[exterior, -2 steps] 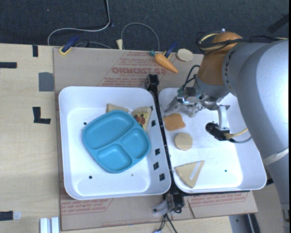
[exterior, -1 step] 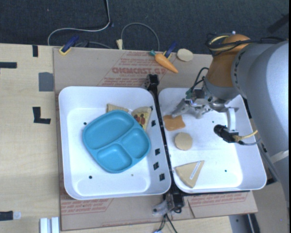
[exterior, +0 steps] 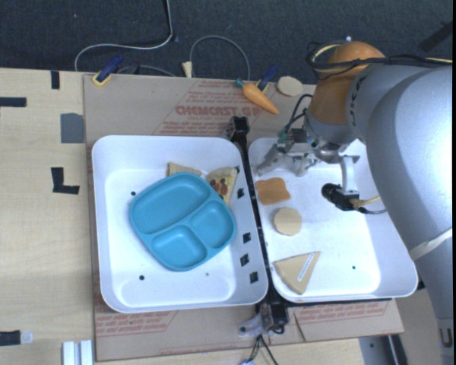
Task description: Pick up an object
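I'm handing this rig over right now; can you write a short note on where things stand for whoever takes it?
Gripper: low over the far left corner of the right bin; nothing visibly held, and whether it is open or shut is not clear.
Right bin: brown toast-like piece just in front of the gripper, round pale piece nearer the camera, tan wedge at the near edge.
Left bin: blue divided tray lying over some flat food pieces.
Outside the bins: toy carrot on the cardboard behind.
Done: nothing lifted.
Left: grasp and lift one object; the brown piece looks closest.
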{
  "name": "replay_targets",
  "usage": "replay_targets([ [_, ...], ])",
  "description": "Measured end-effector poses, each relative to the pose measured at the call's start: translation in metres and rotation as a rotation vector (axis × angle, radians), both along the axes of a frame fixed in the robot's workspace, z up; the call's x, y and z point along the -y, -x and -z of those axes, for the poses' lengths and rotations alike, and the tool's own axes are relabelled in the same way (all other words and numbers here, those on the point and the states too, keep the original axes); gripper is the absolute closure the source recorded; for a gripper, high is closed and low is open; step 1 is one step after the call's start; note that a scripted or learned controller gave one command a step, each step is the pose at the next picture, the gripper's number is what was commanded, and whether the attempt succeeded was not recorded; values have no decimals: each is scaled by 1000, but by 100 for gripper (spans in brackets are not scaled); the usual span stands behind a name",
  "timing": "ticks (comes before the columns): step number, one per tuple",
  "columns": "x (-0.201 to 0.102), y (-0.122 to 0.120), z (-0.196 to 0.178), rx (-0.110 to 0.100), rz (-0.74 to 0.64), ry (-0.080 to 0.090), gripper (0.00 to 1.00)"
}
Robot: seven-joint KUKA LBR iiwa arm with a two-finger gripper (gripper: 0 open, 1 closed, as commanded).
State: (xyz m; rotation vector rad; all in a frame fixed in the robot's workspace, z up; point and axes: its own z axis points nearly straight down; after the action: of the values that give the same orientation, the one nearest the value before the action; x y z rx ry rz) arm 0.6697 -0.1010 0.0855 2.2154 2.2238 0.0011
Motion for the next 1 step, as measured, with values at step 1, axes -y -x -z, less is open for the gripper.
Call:
replay_targets([
  [1,-6,29,-1,1,4,1,0],
])
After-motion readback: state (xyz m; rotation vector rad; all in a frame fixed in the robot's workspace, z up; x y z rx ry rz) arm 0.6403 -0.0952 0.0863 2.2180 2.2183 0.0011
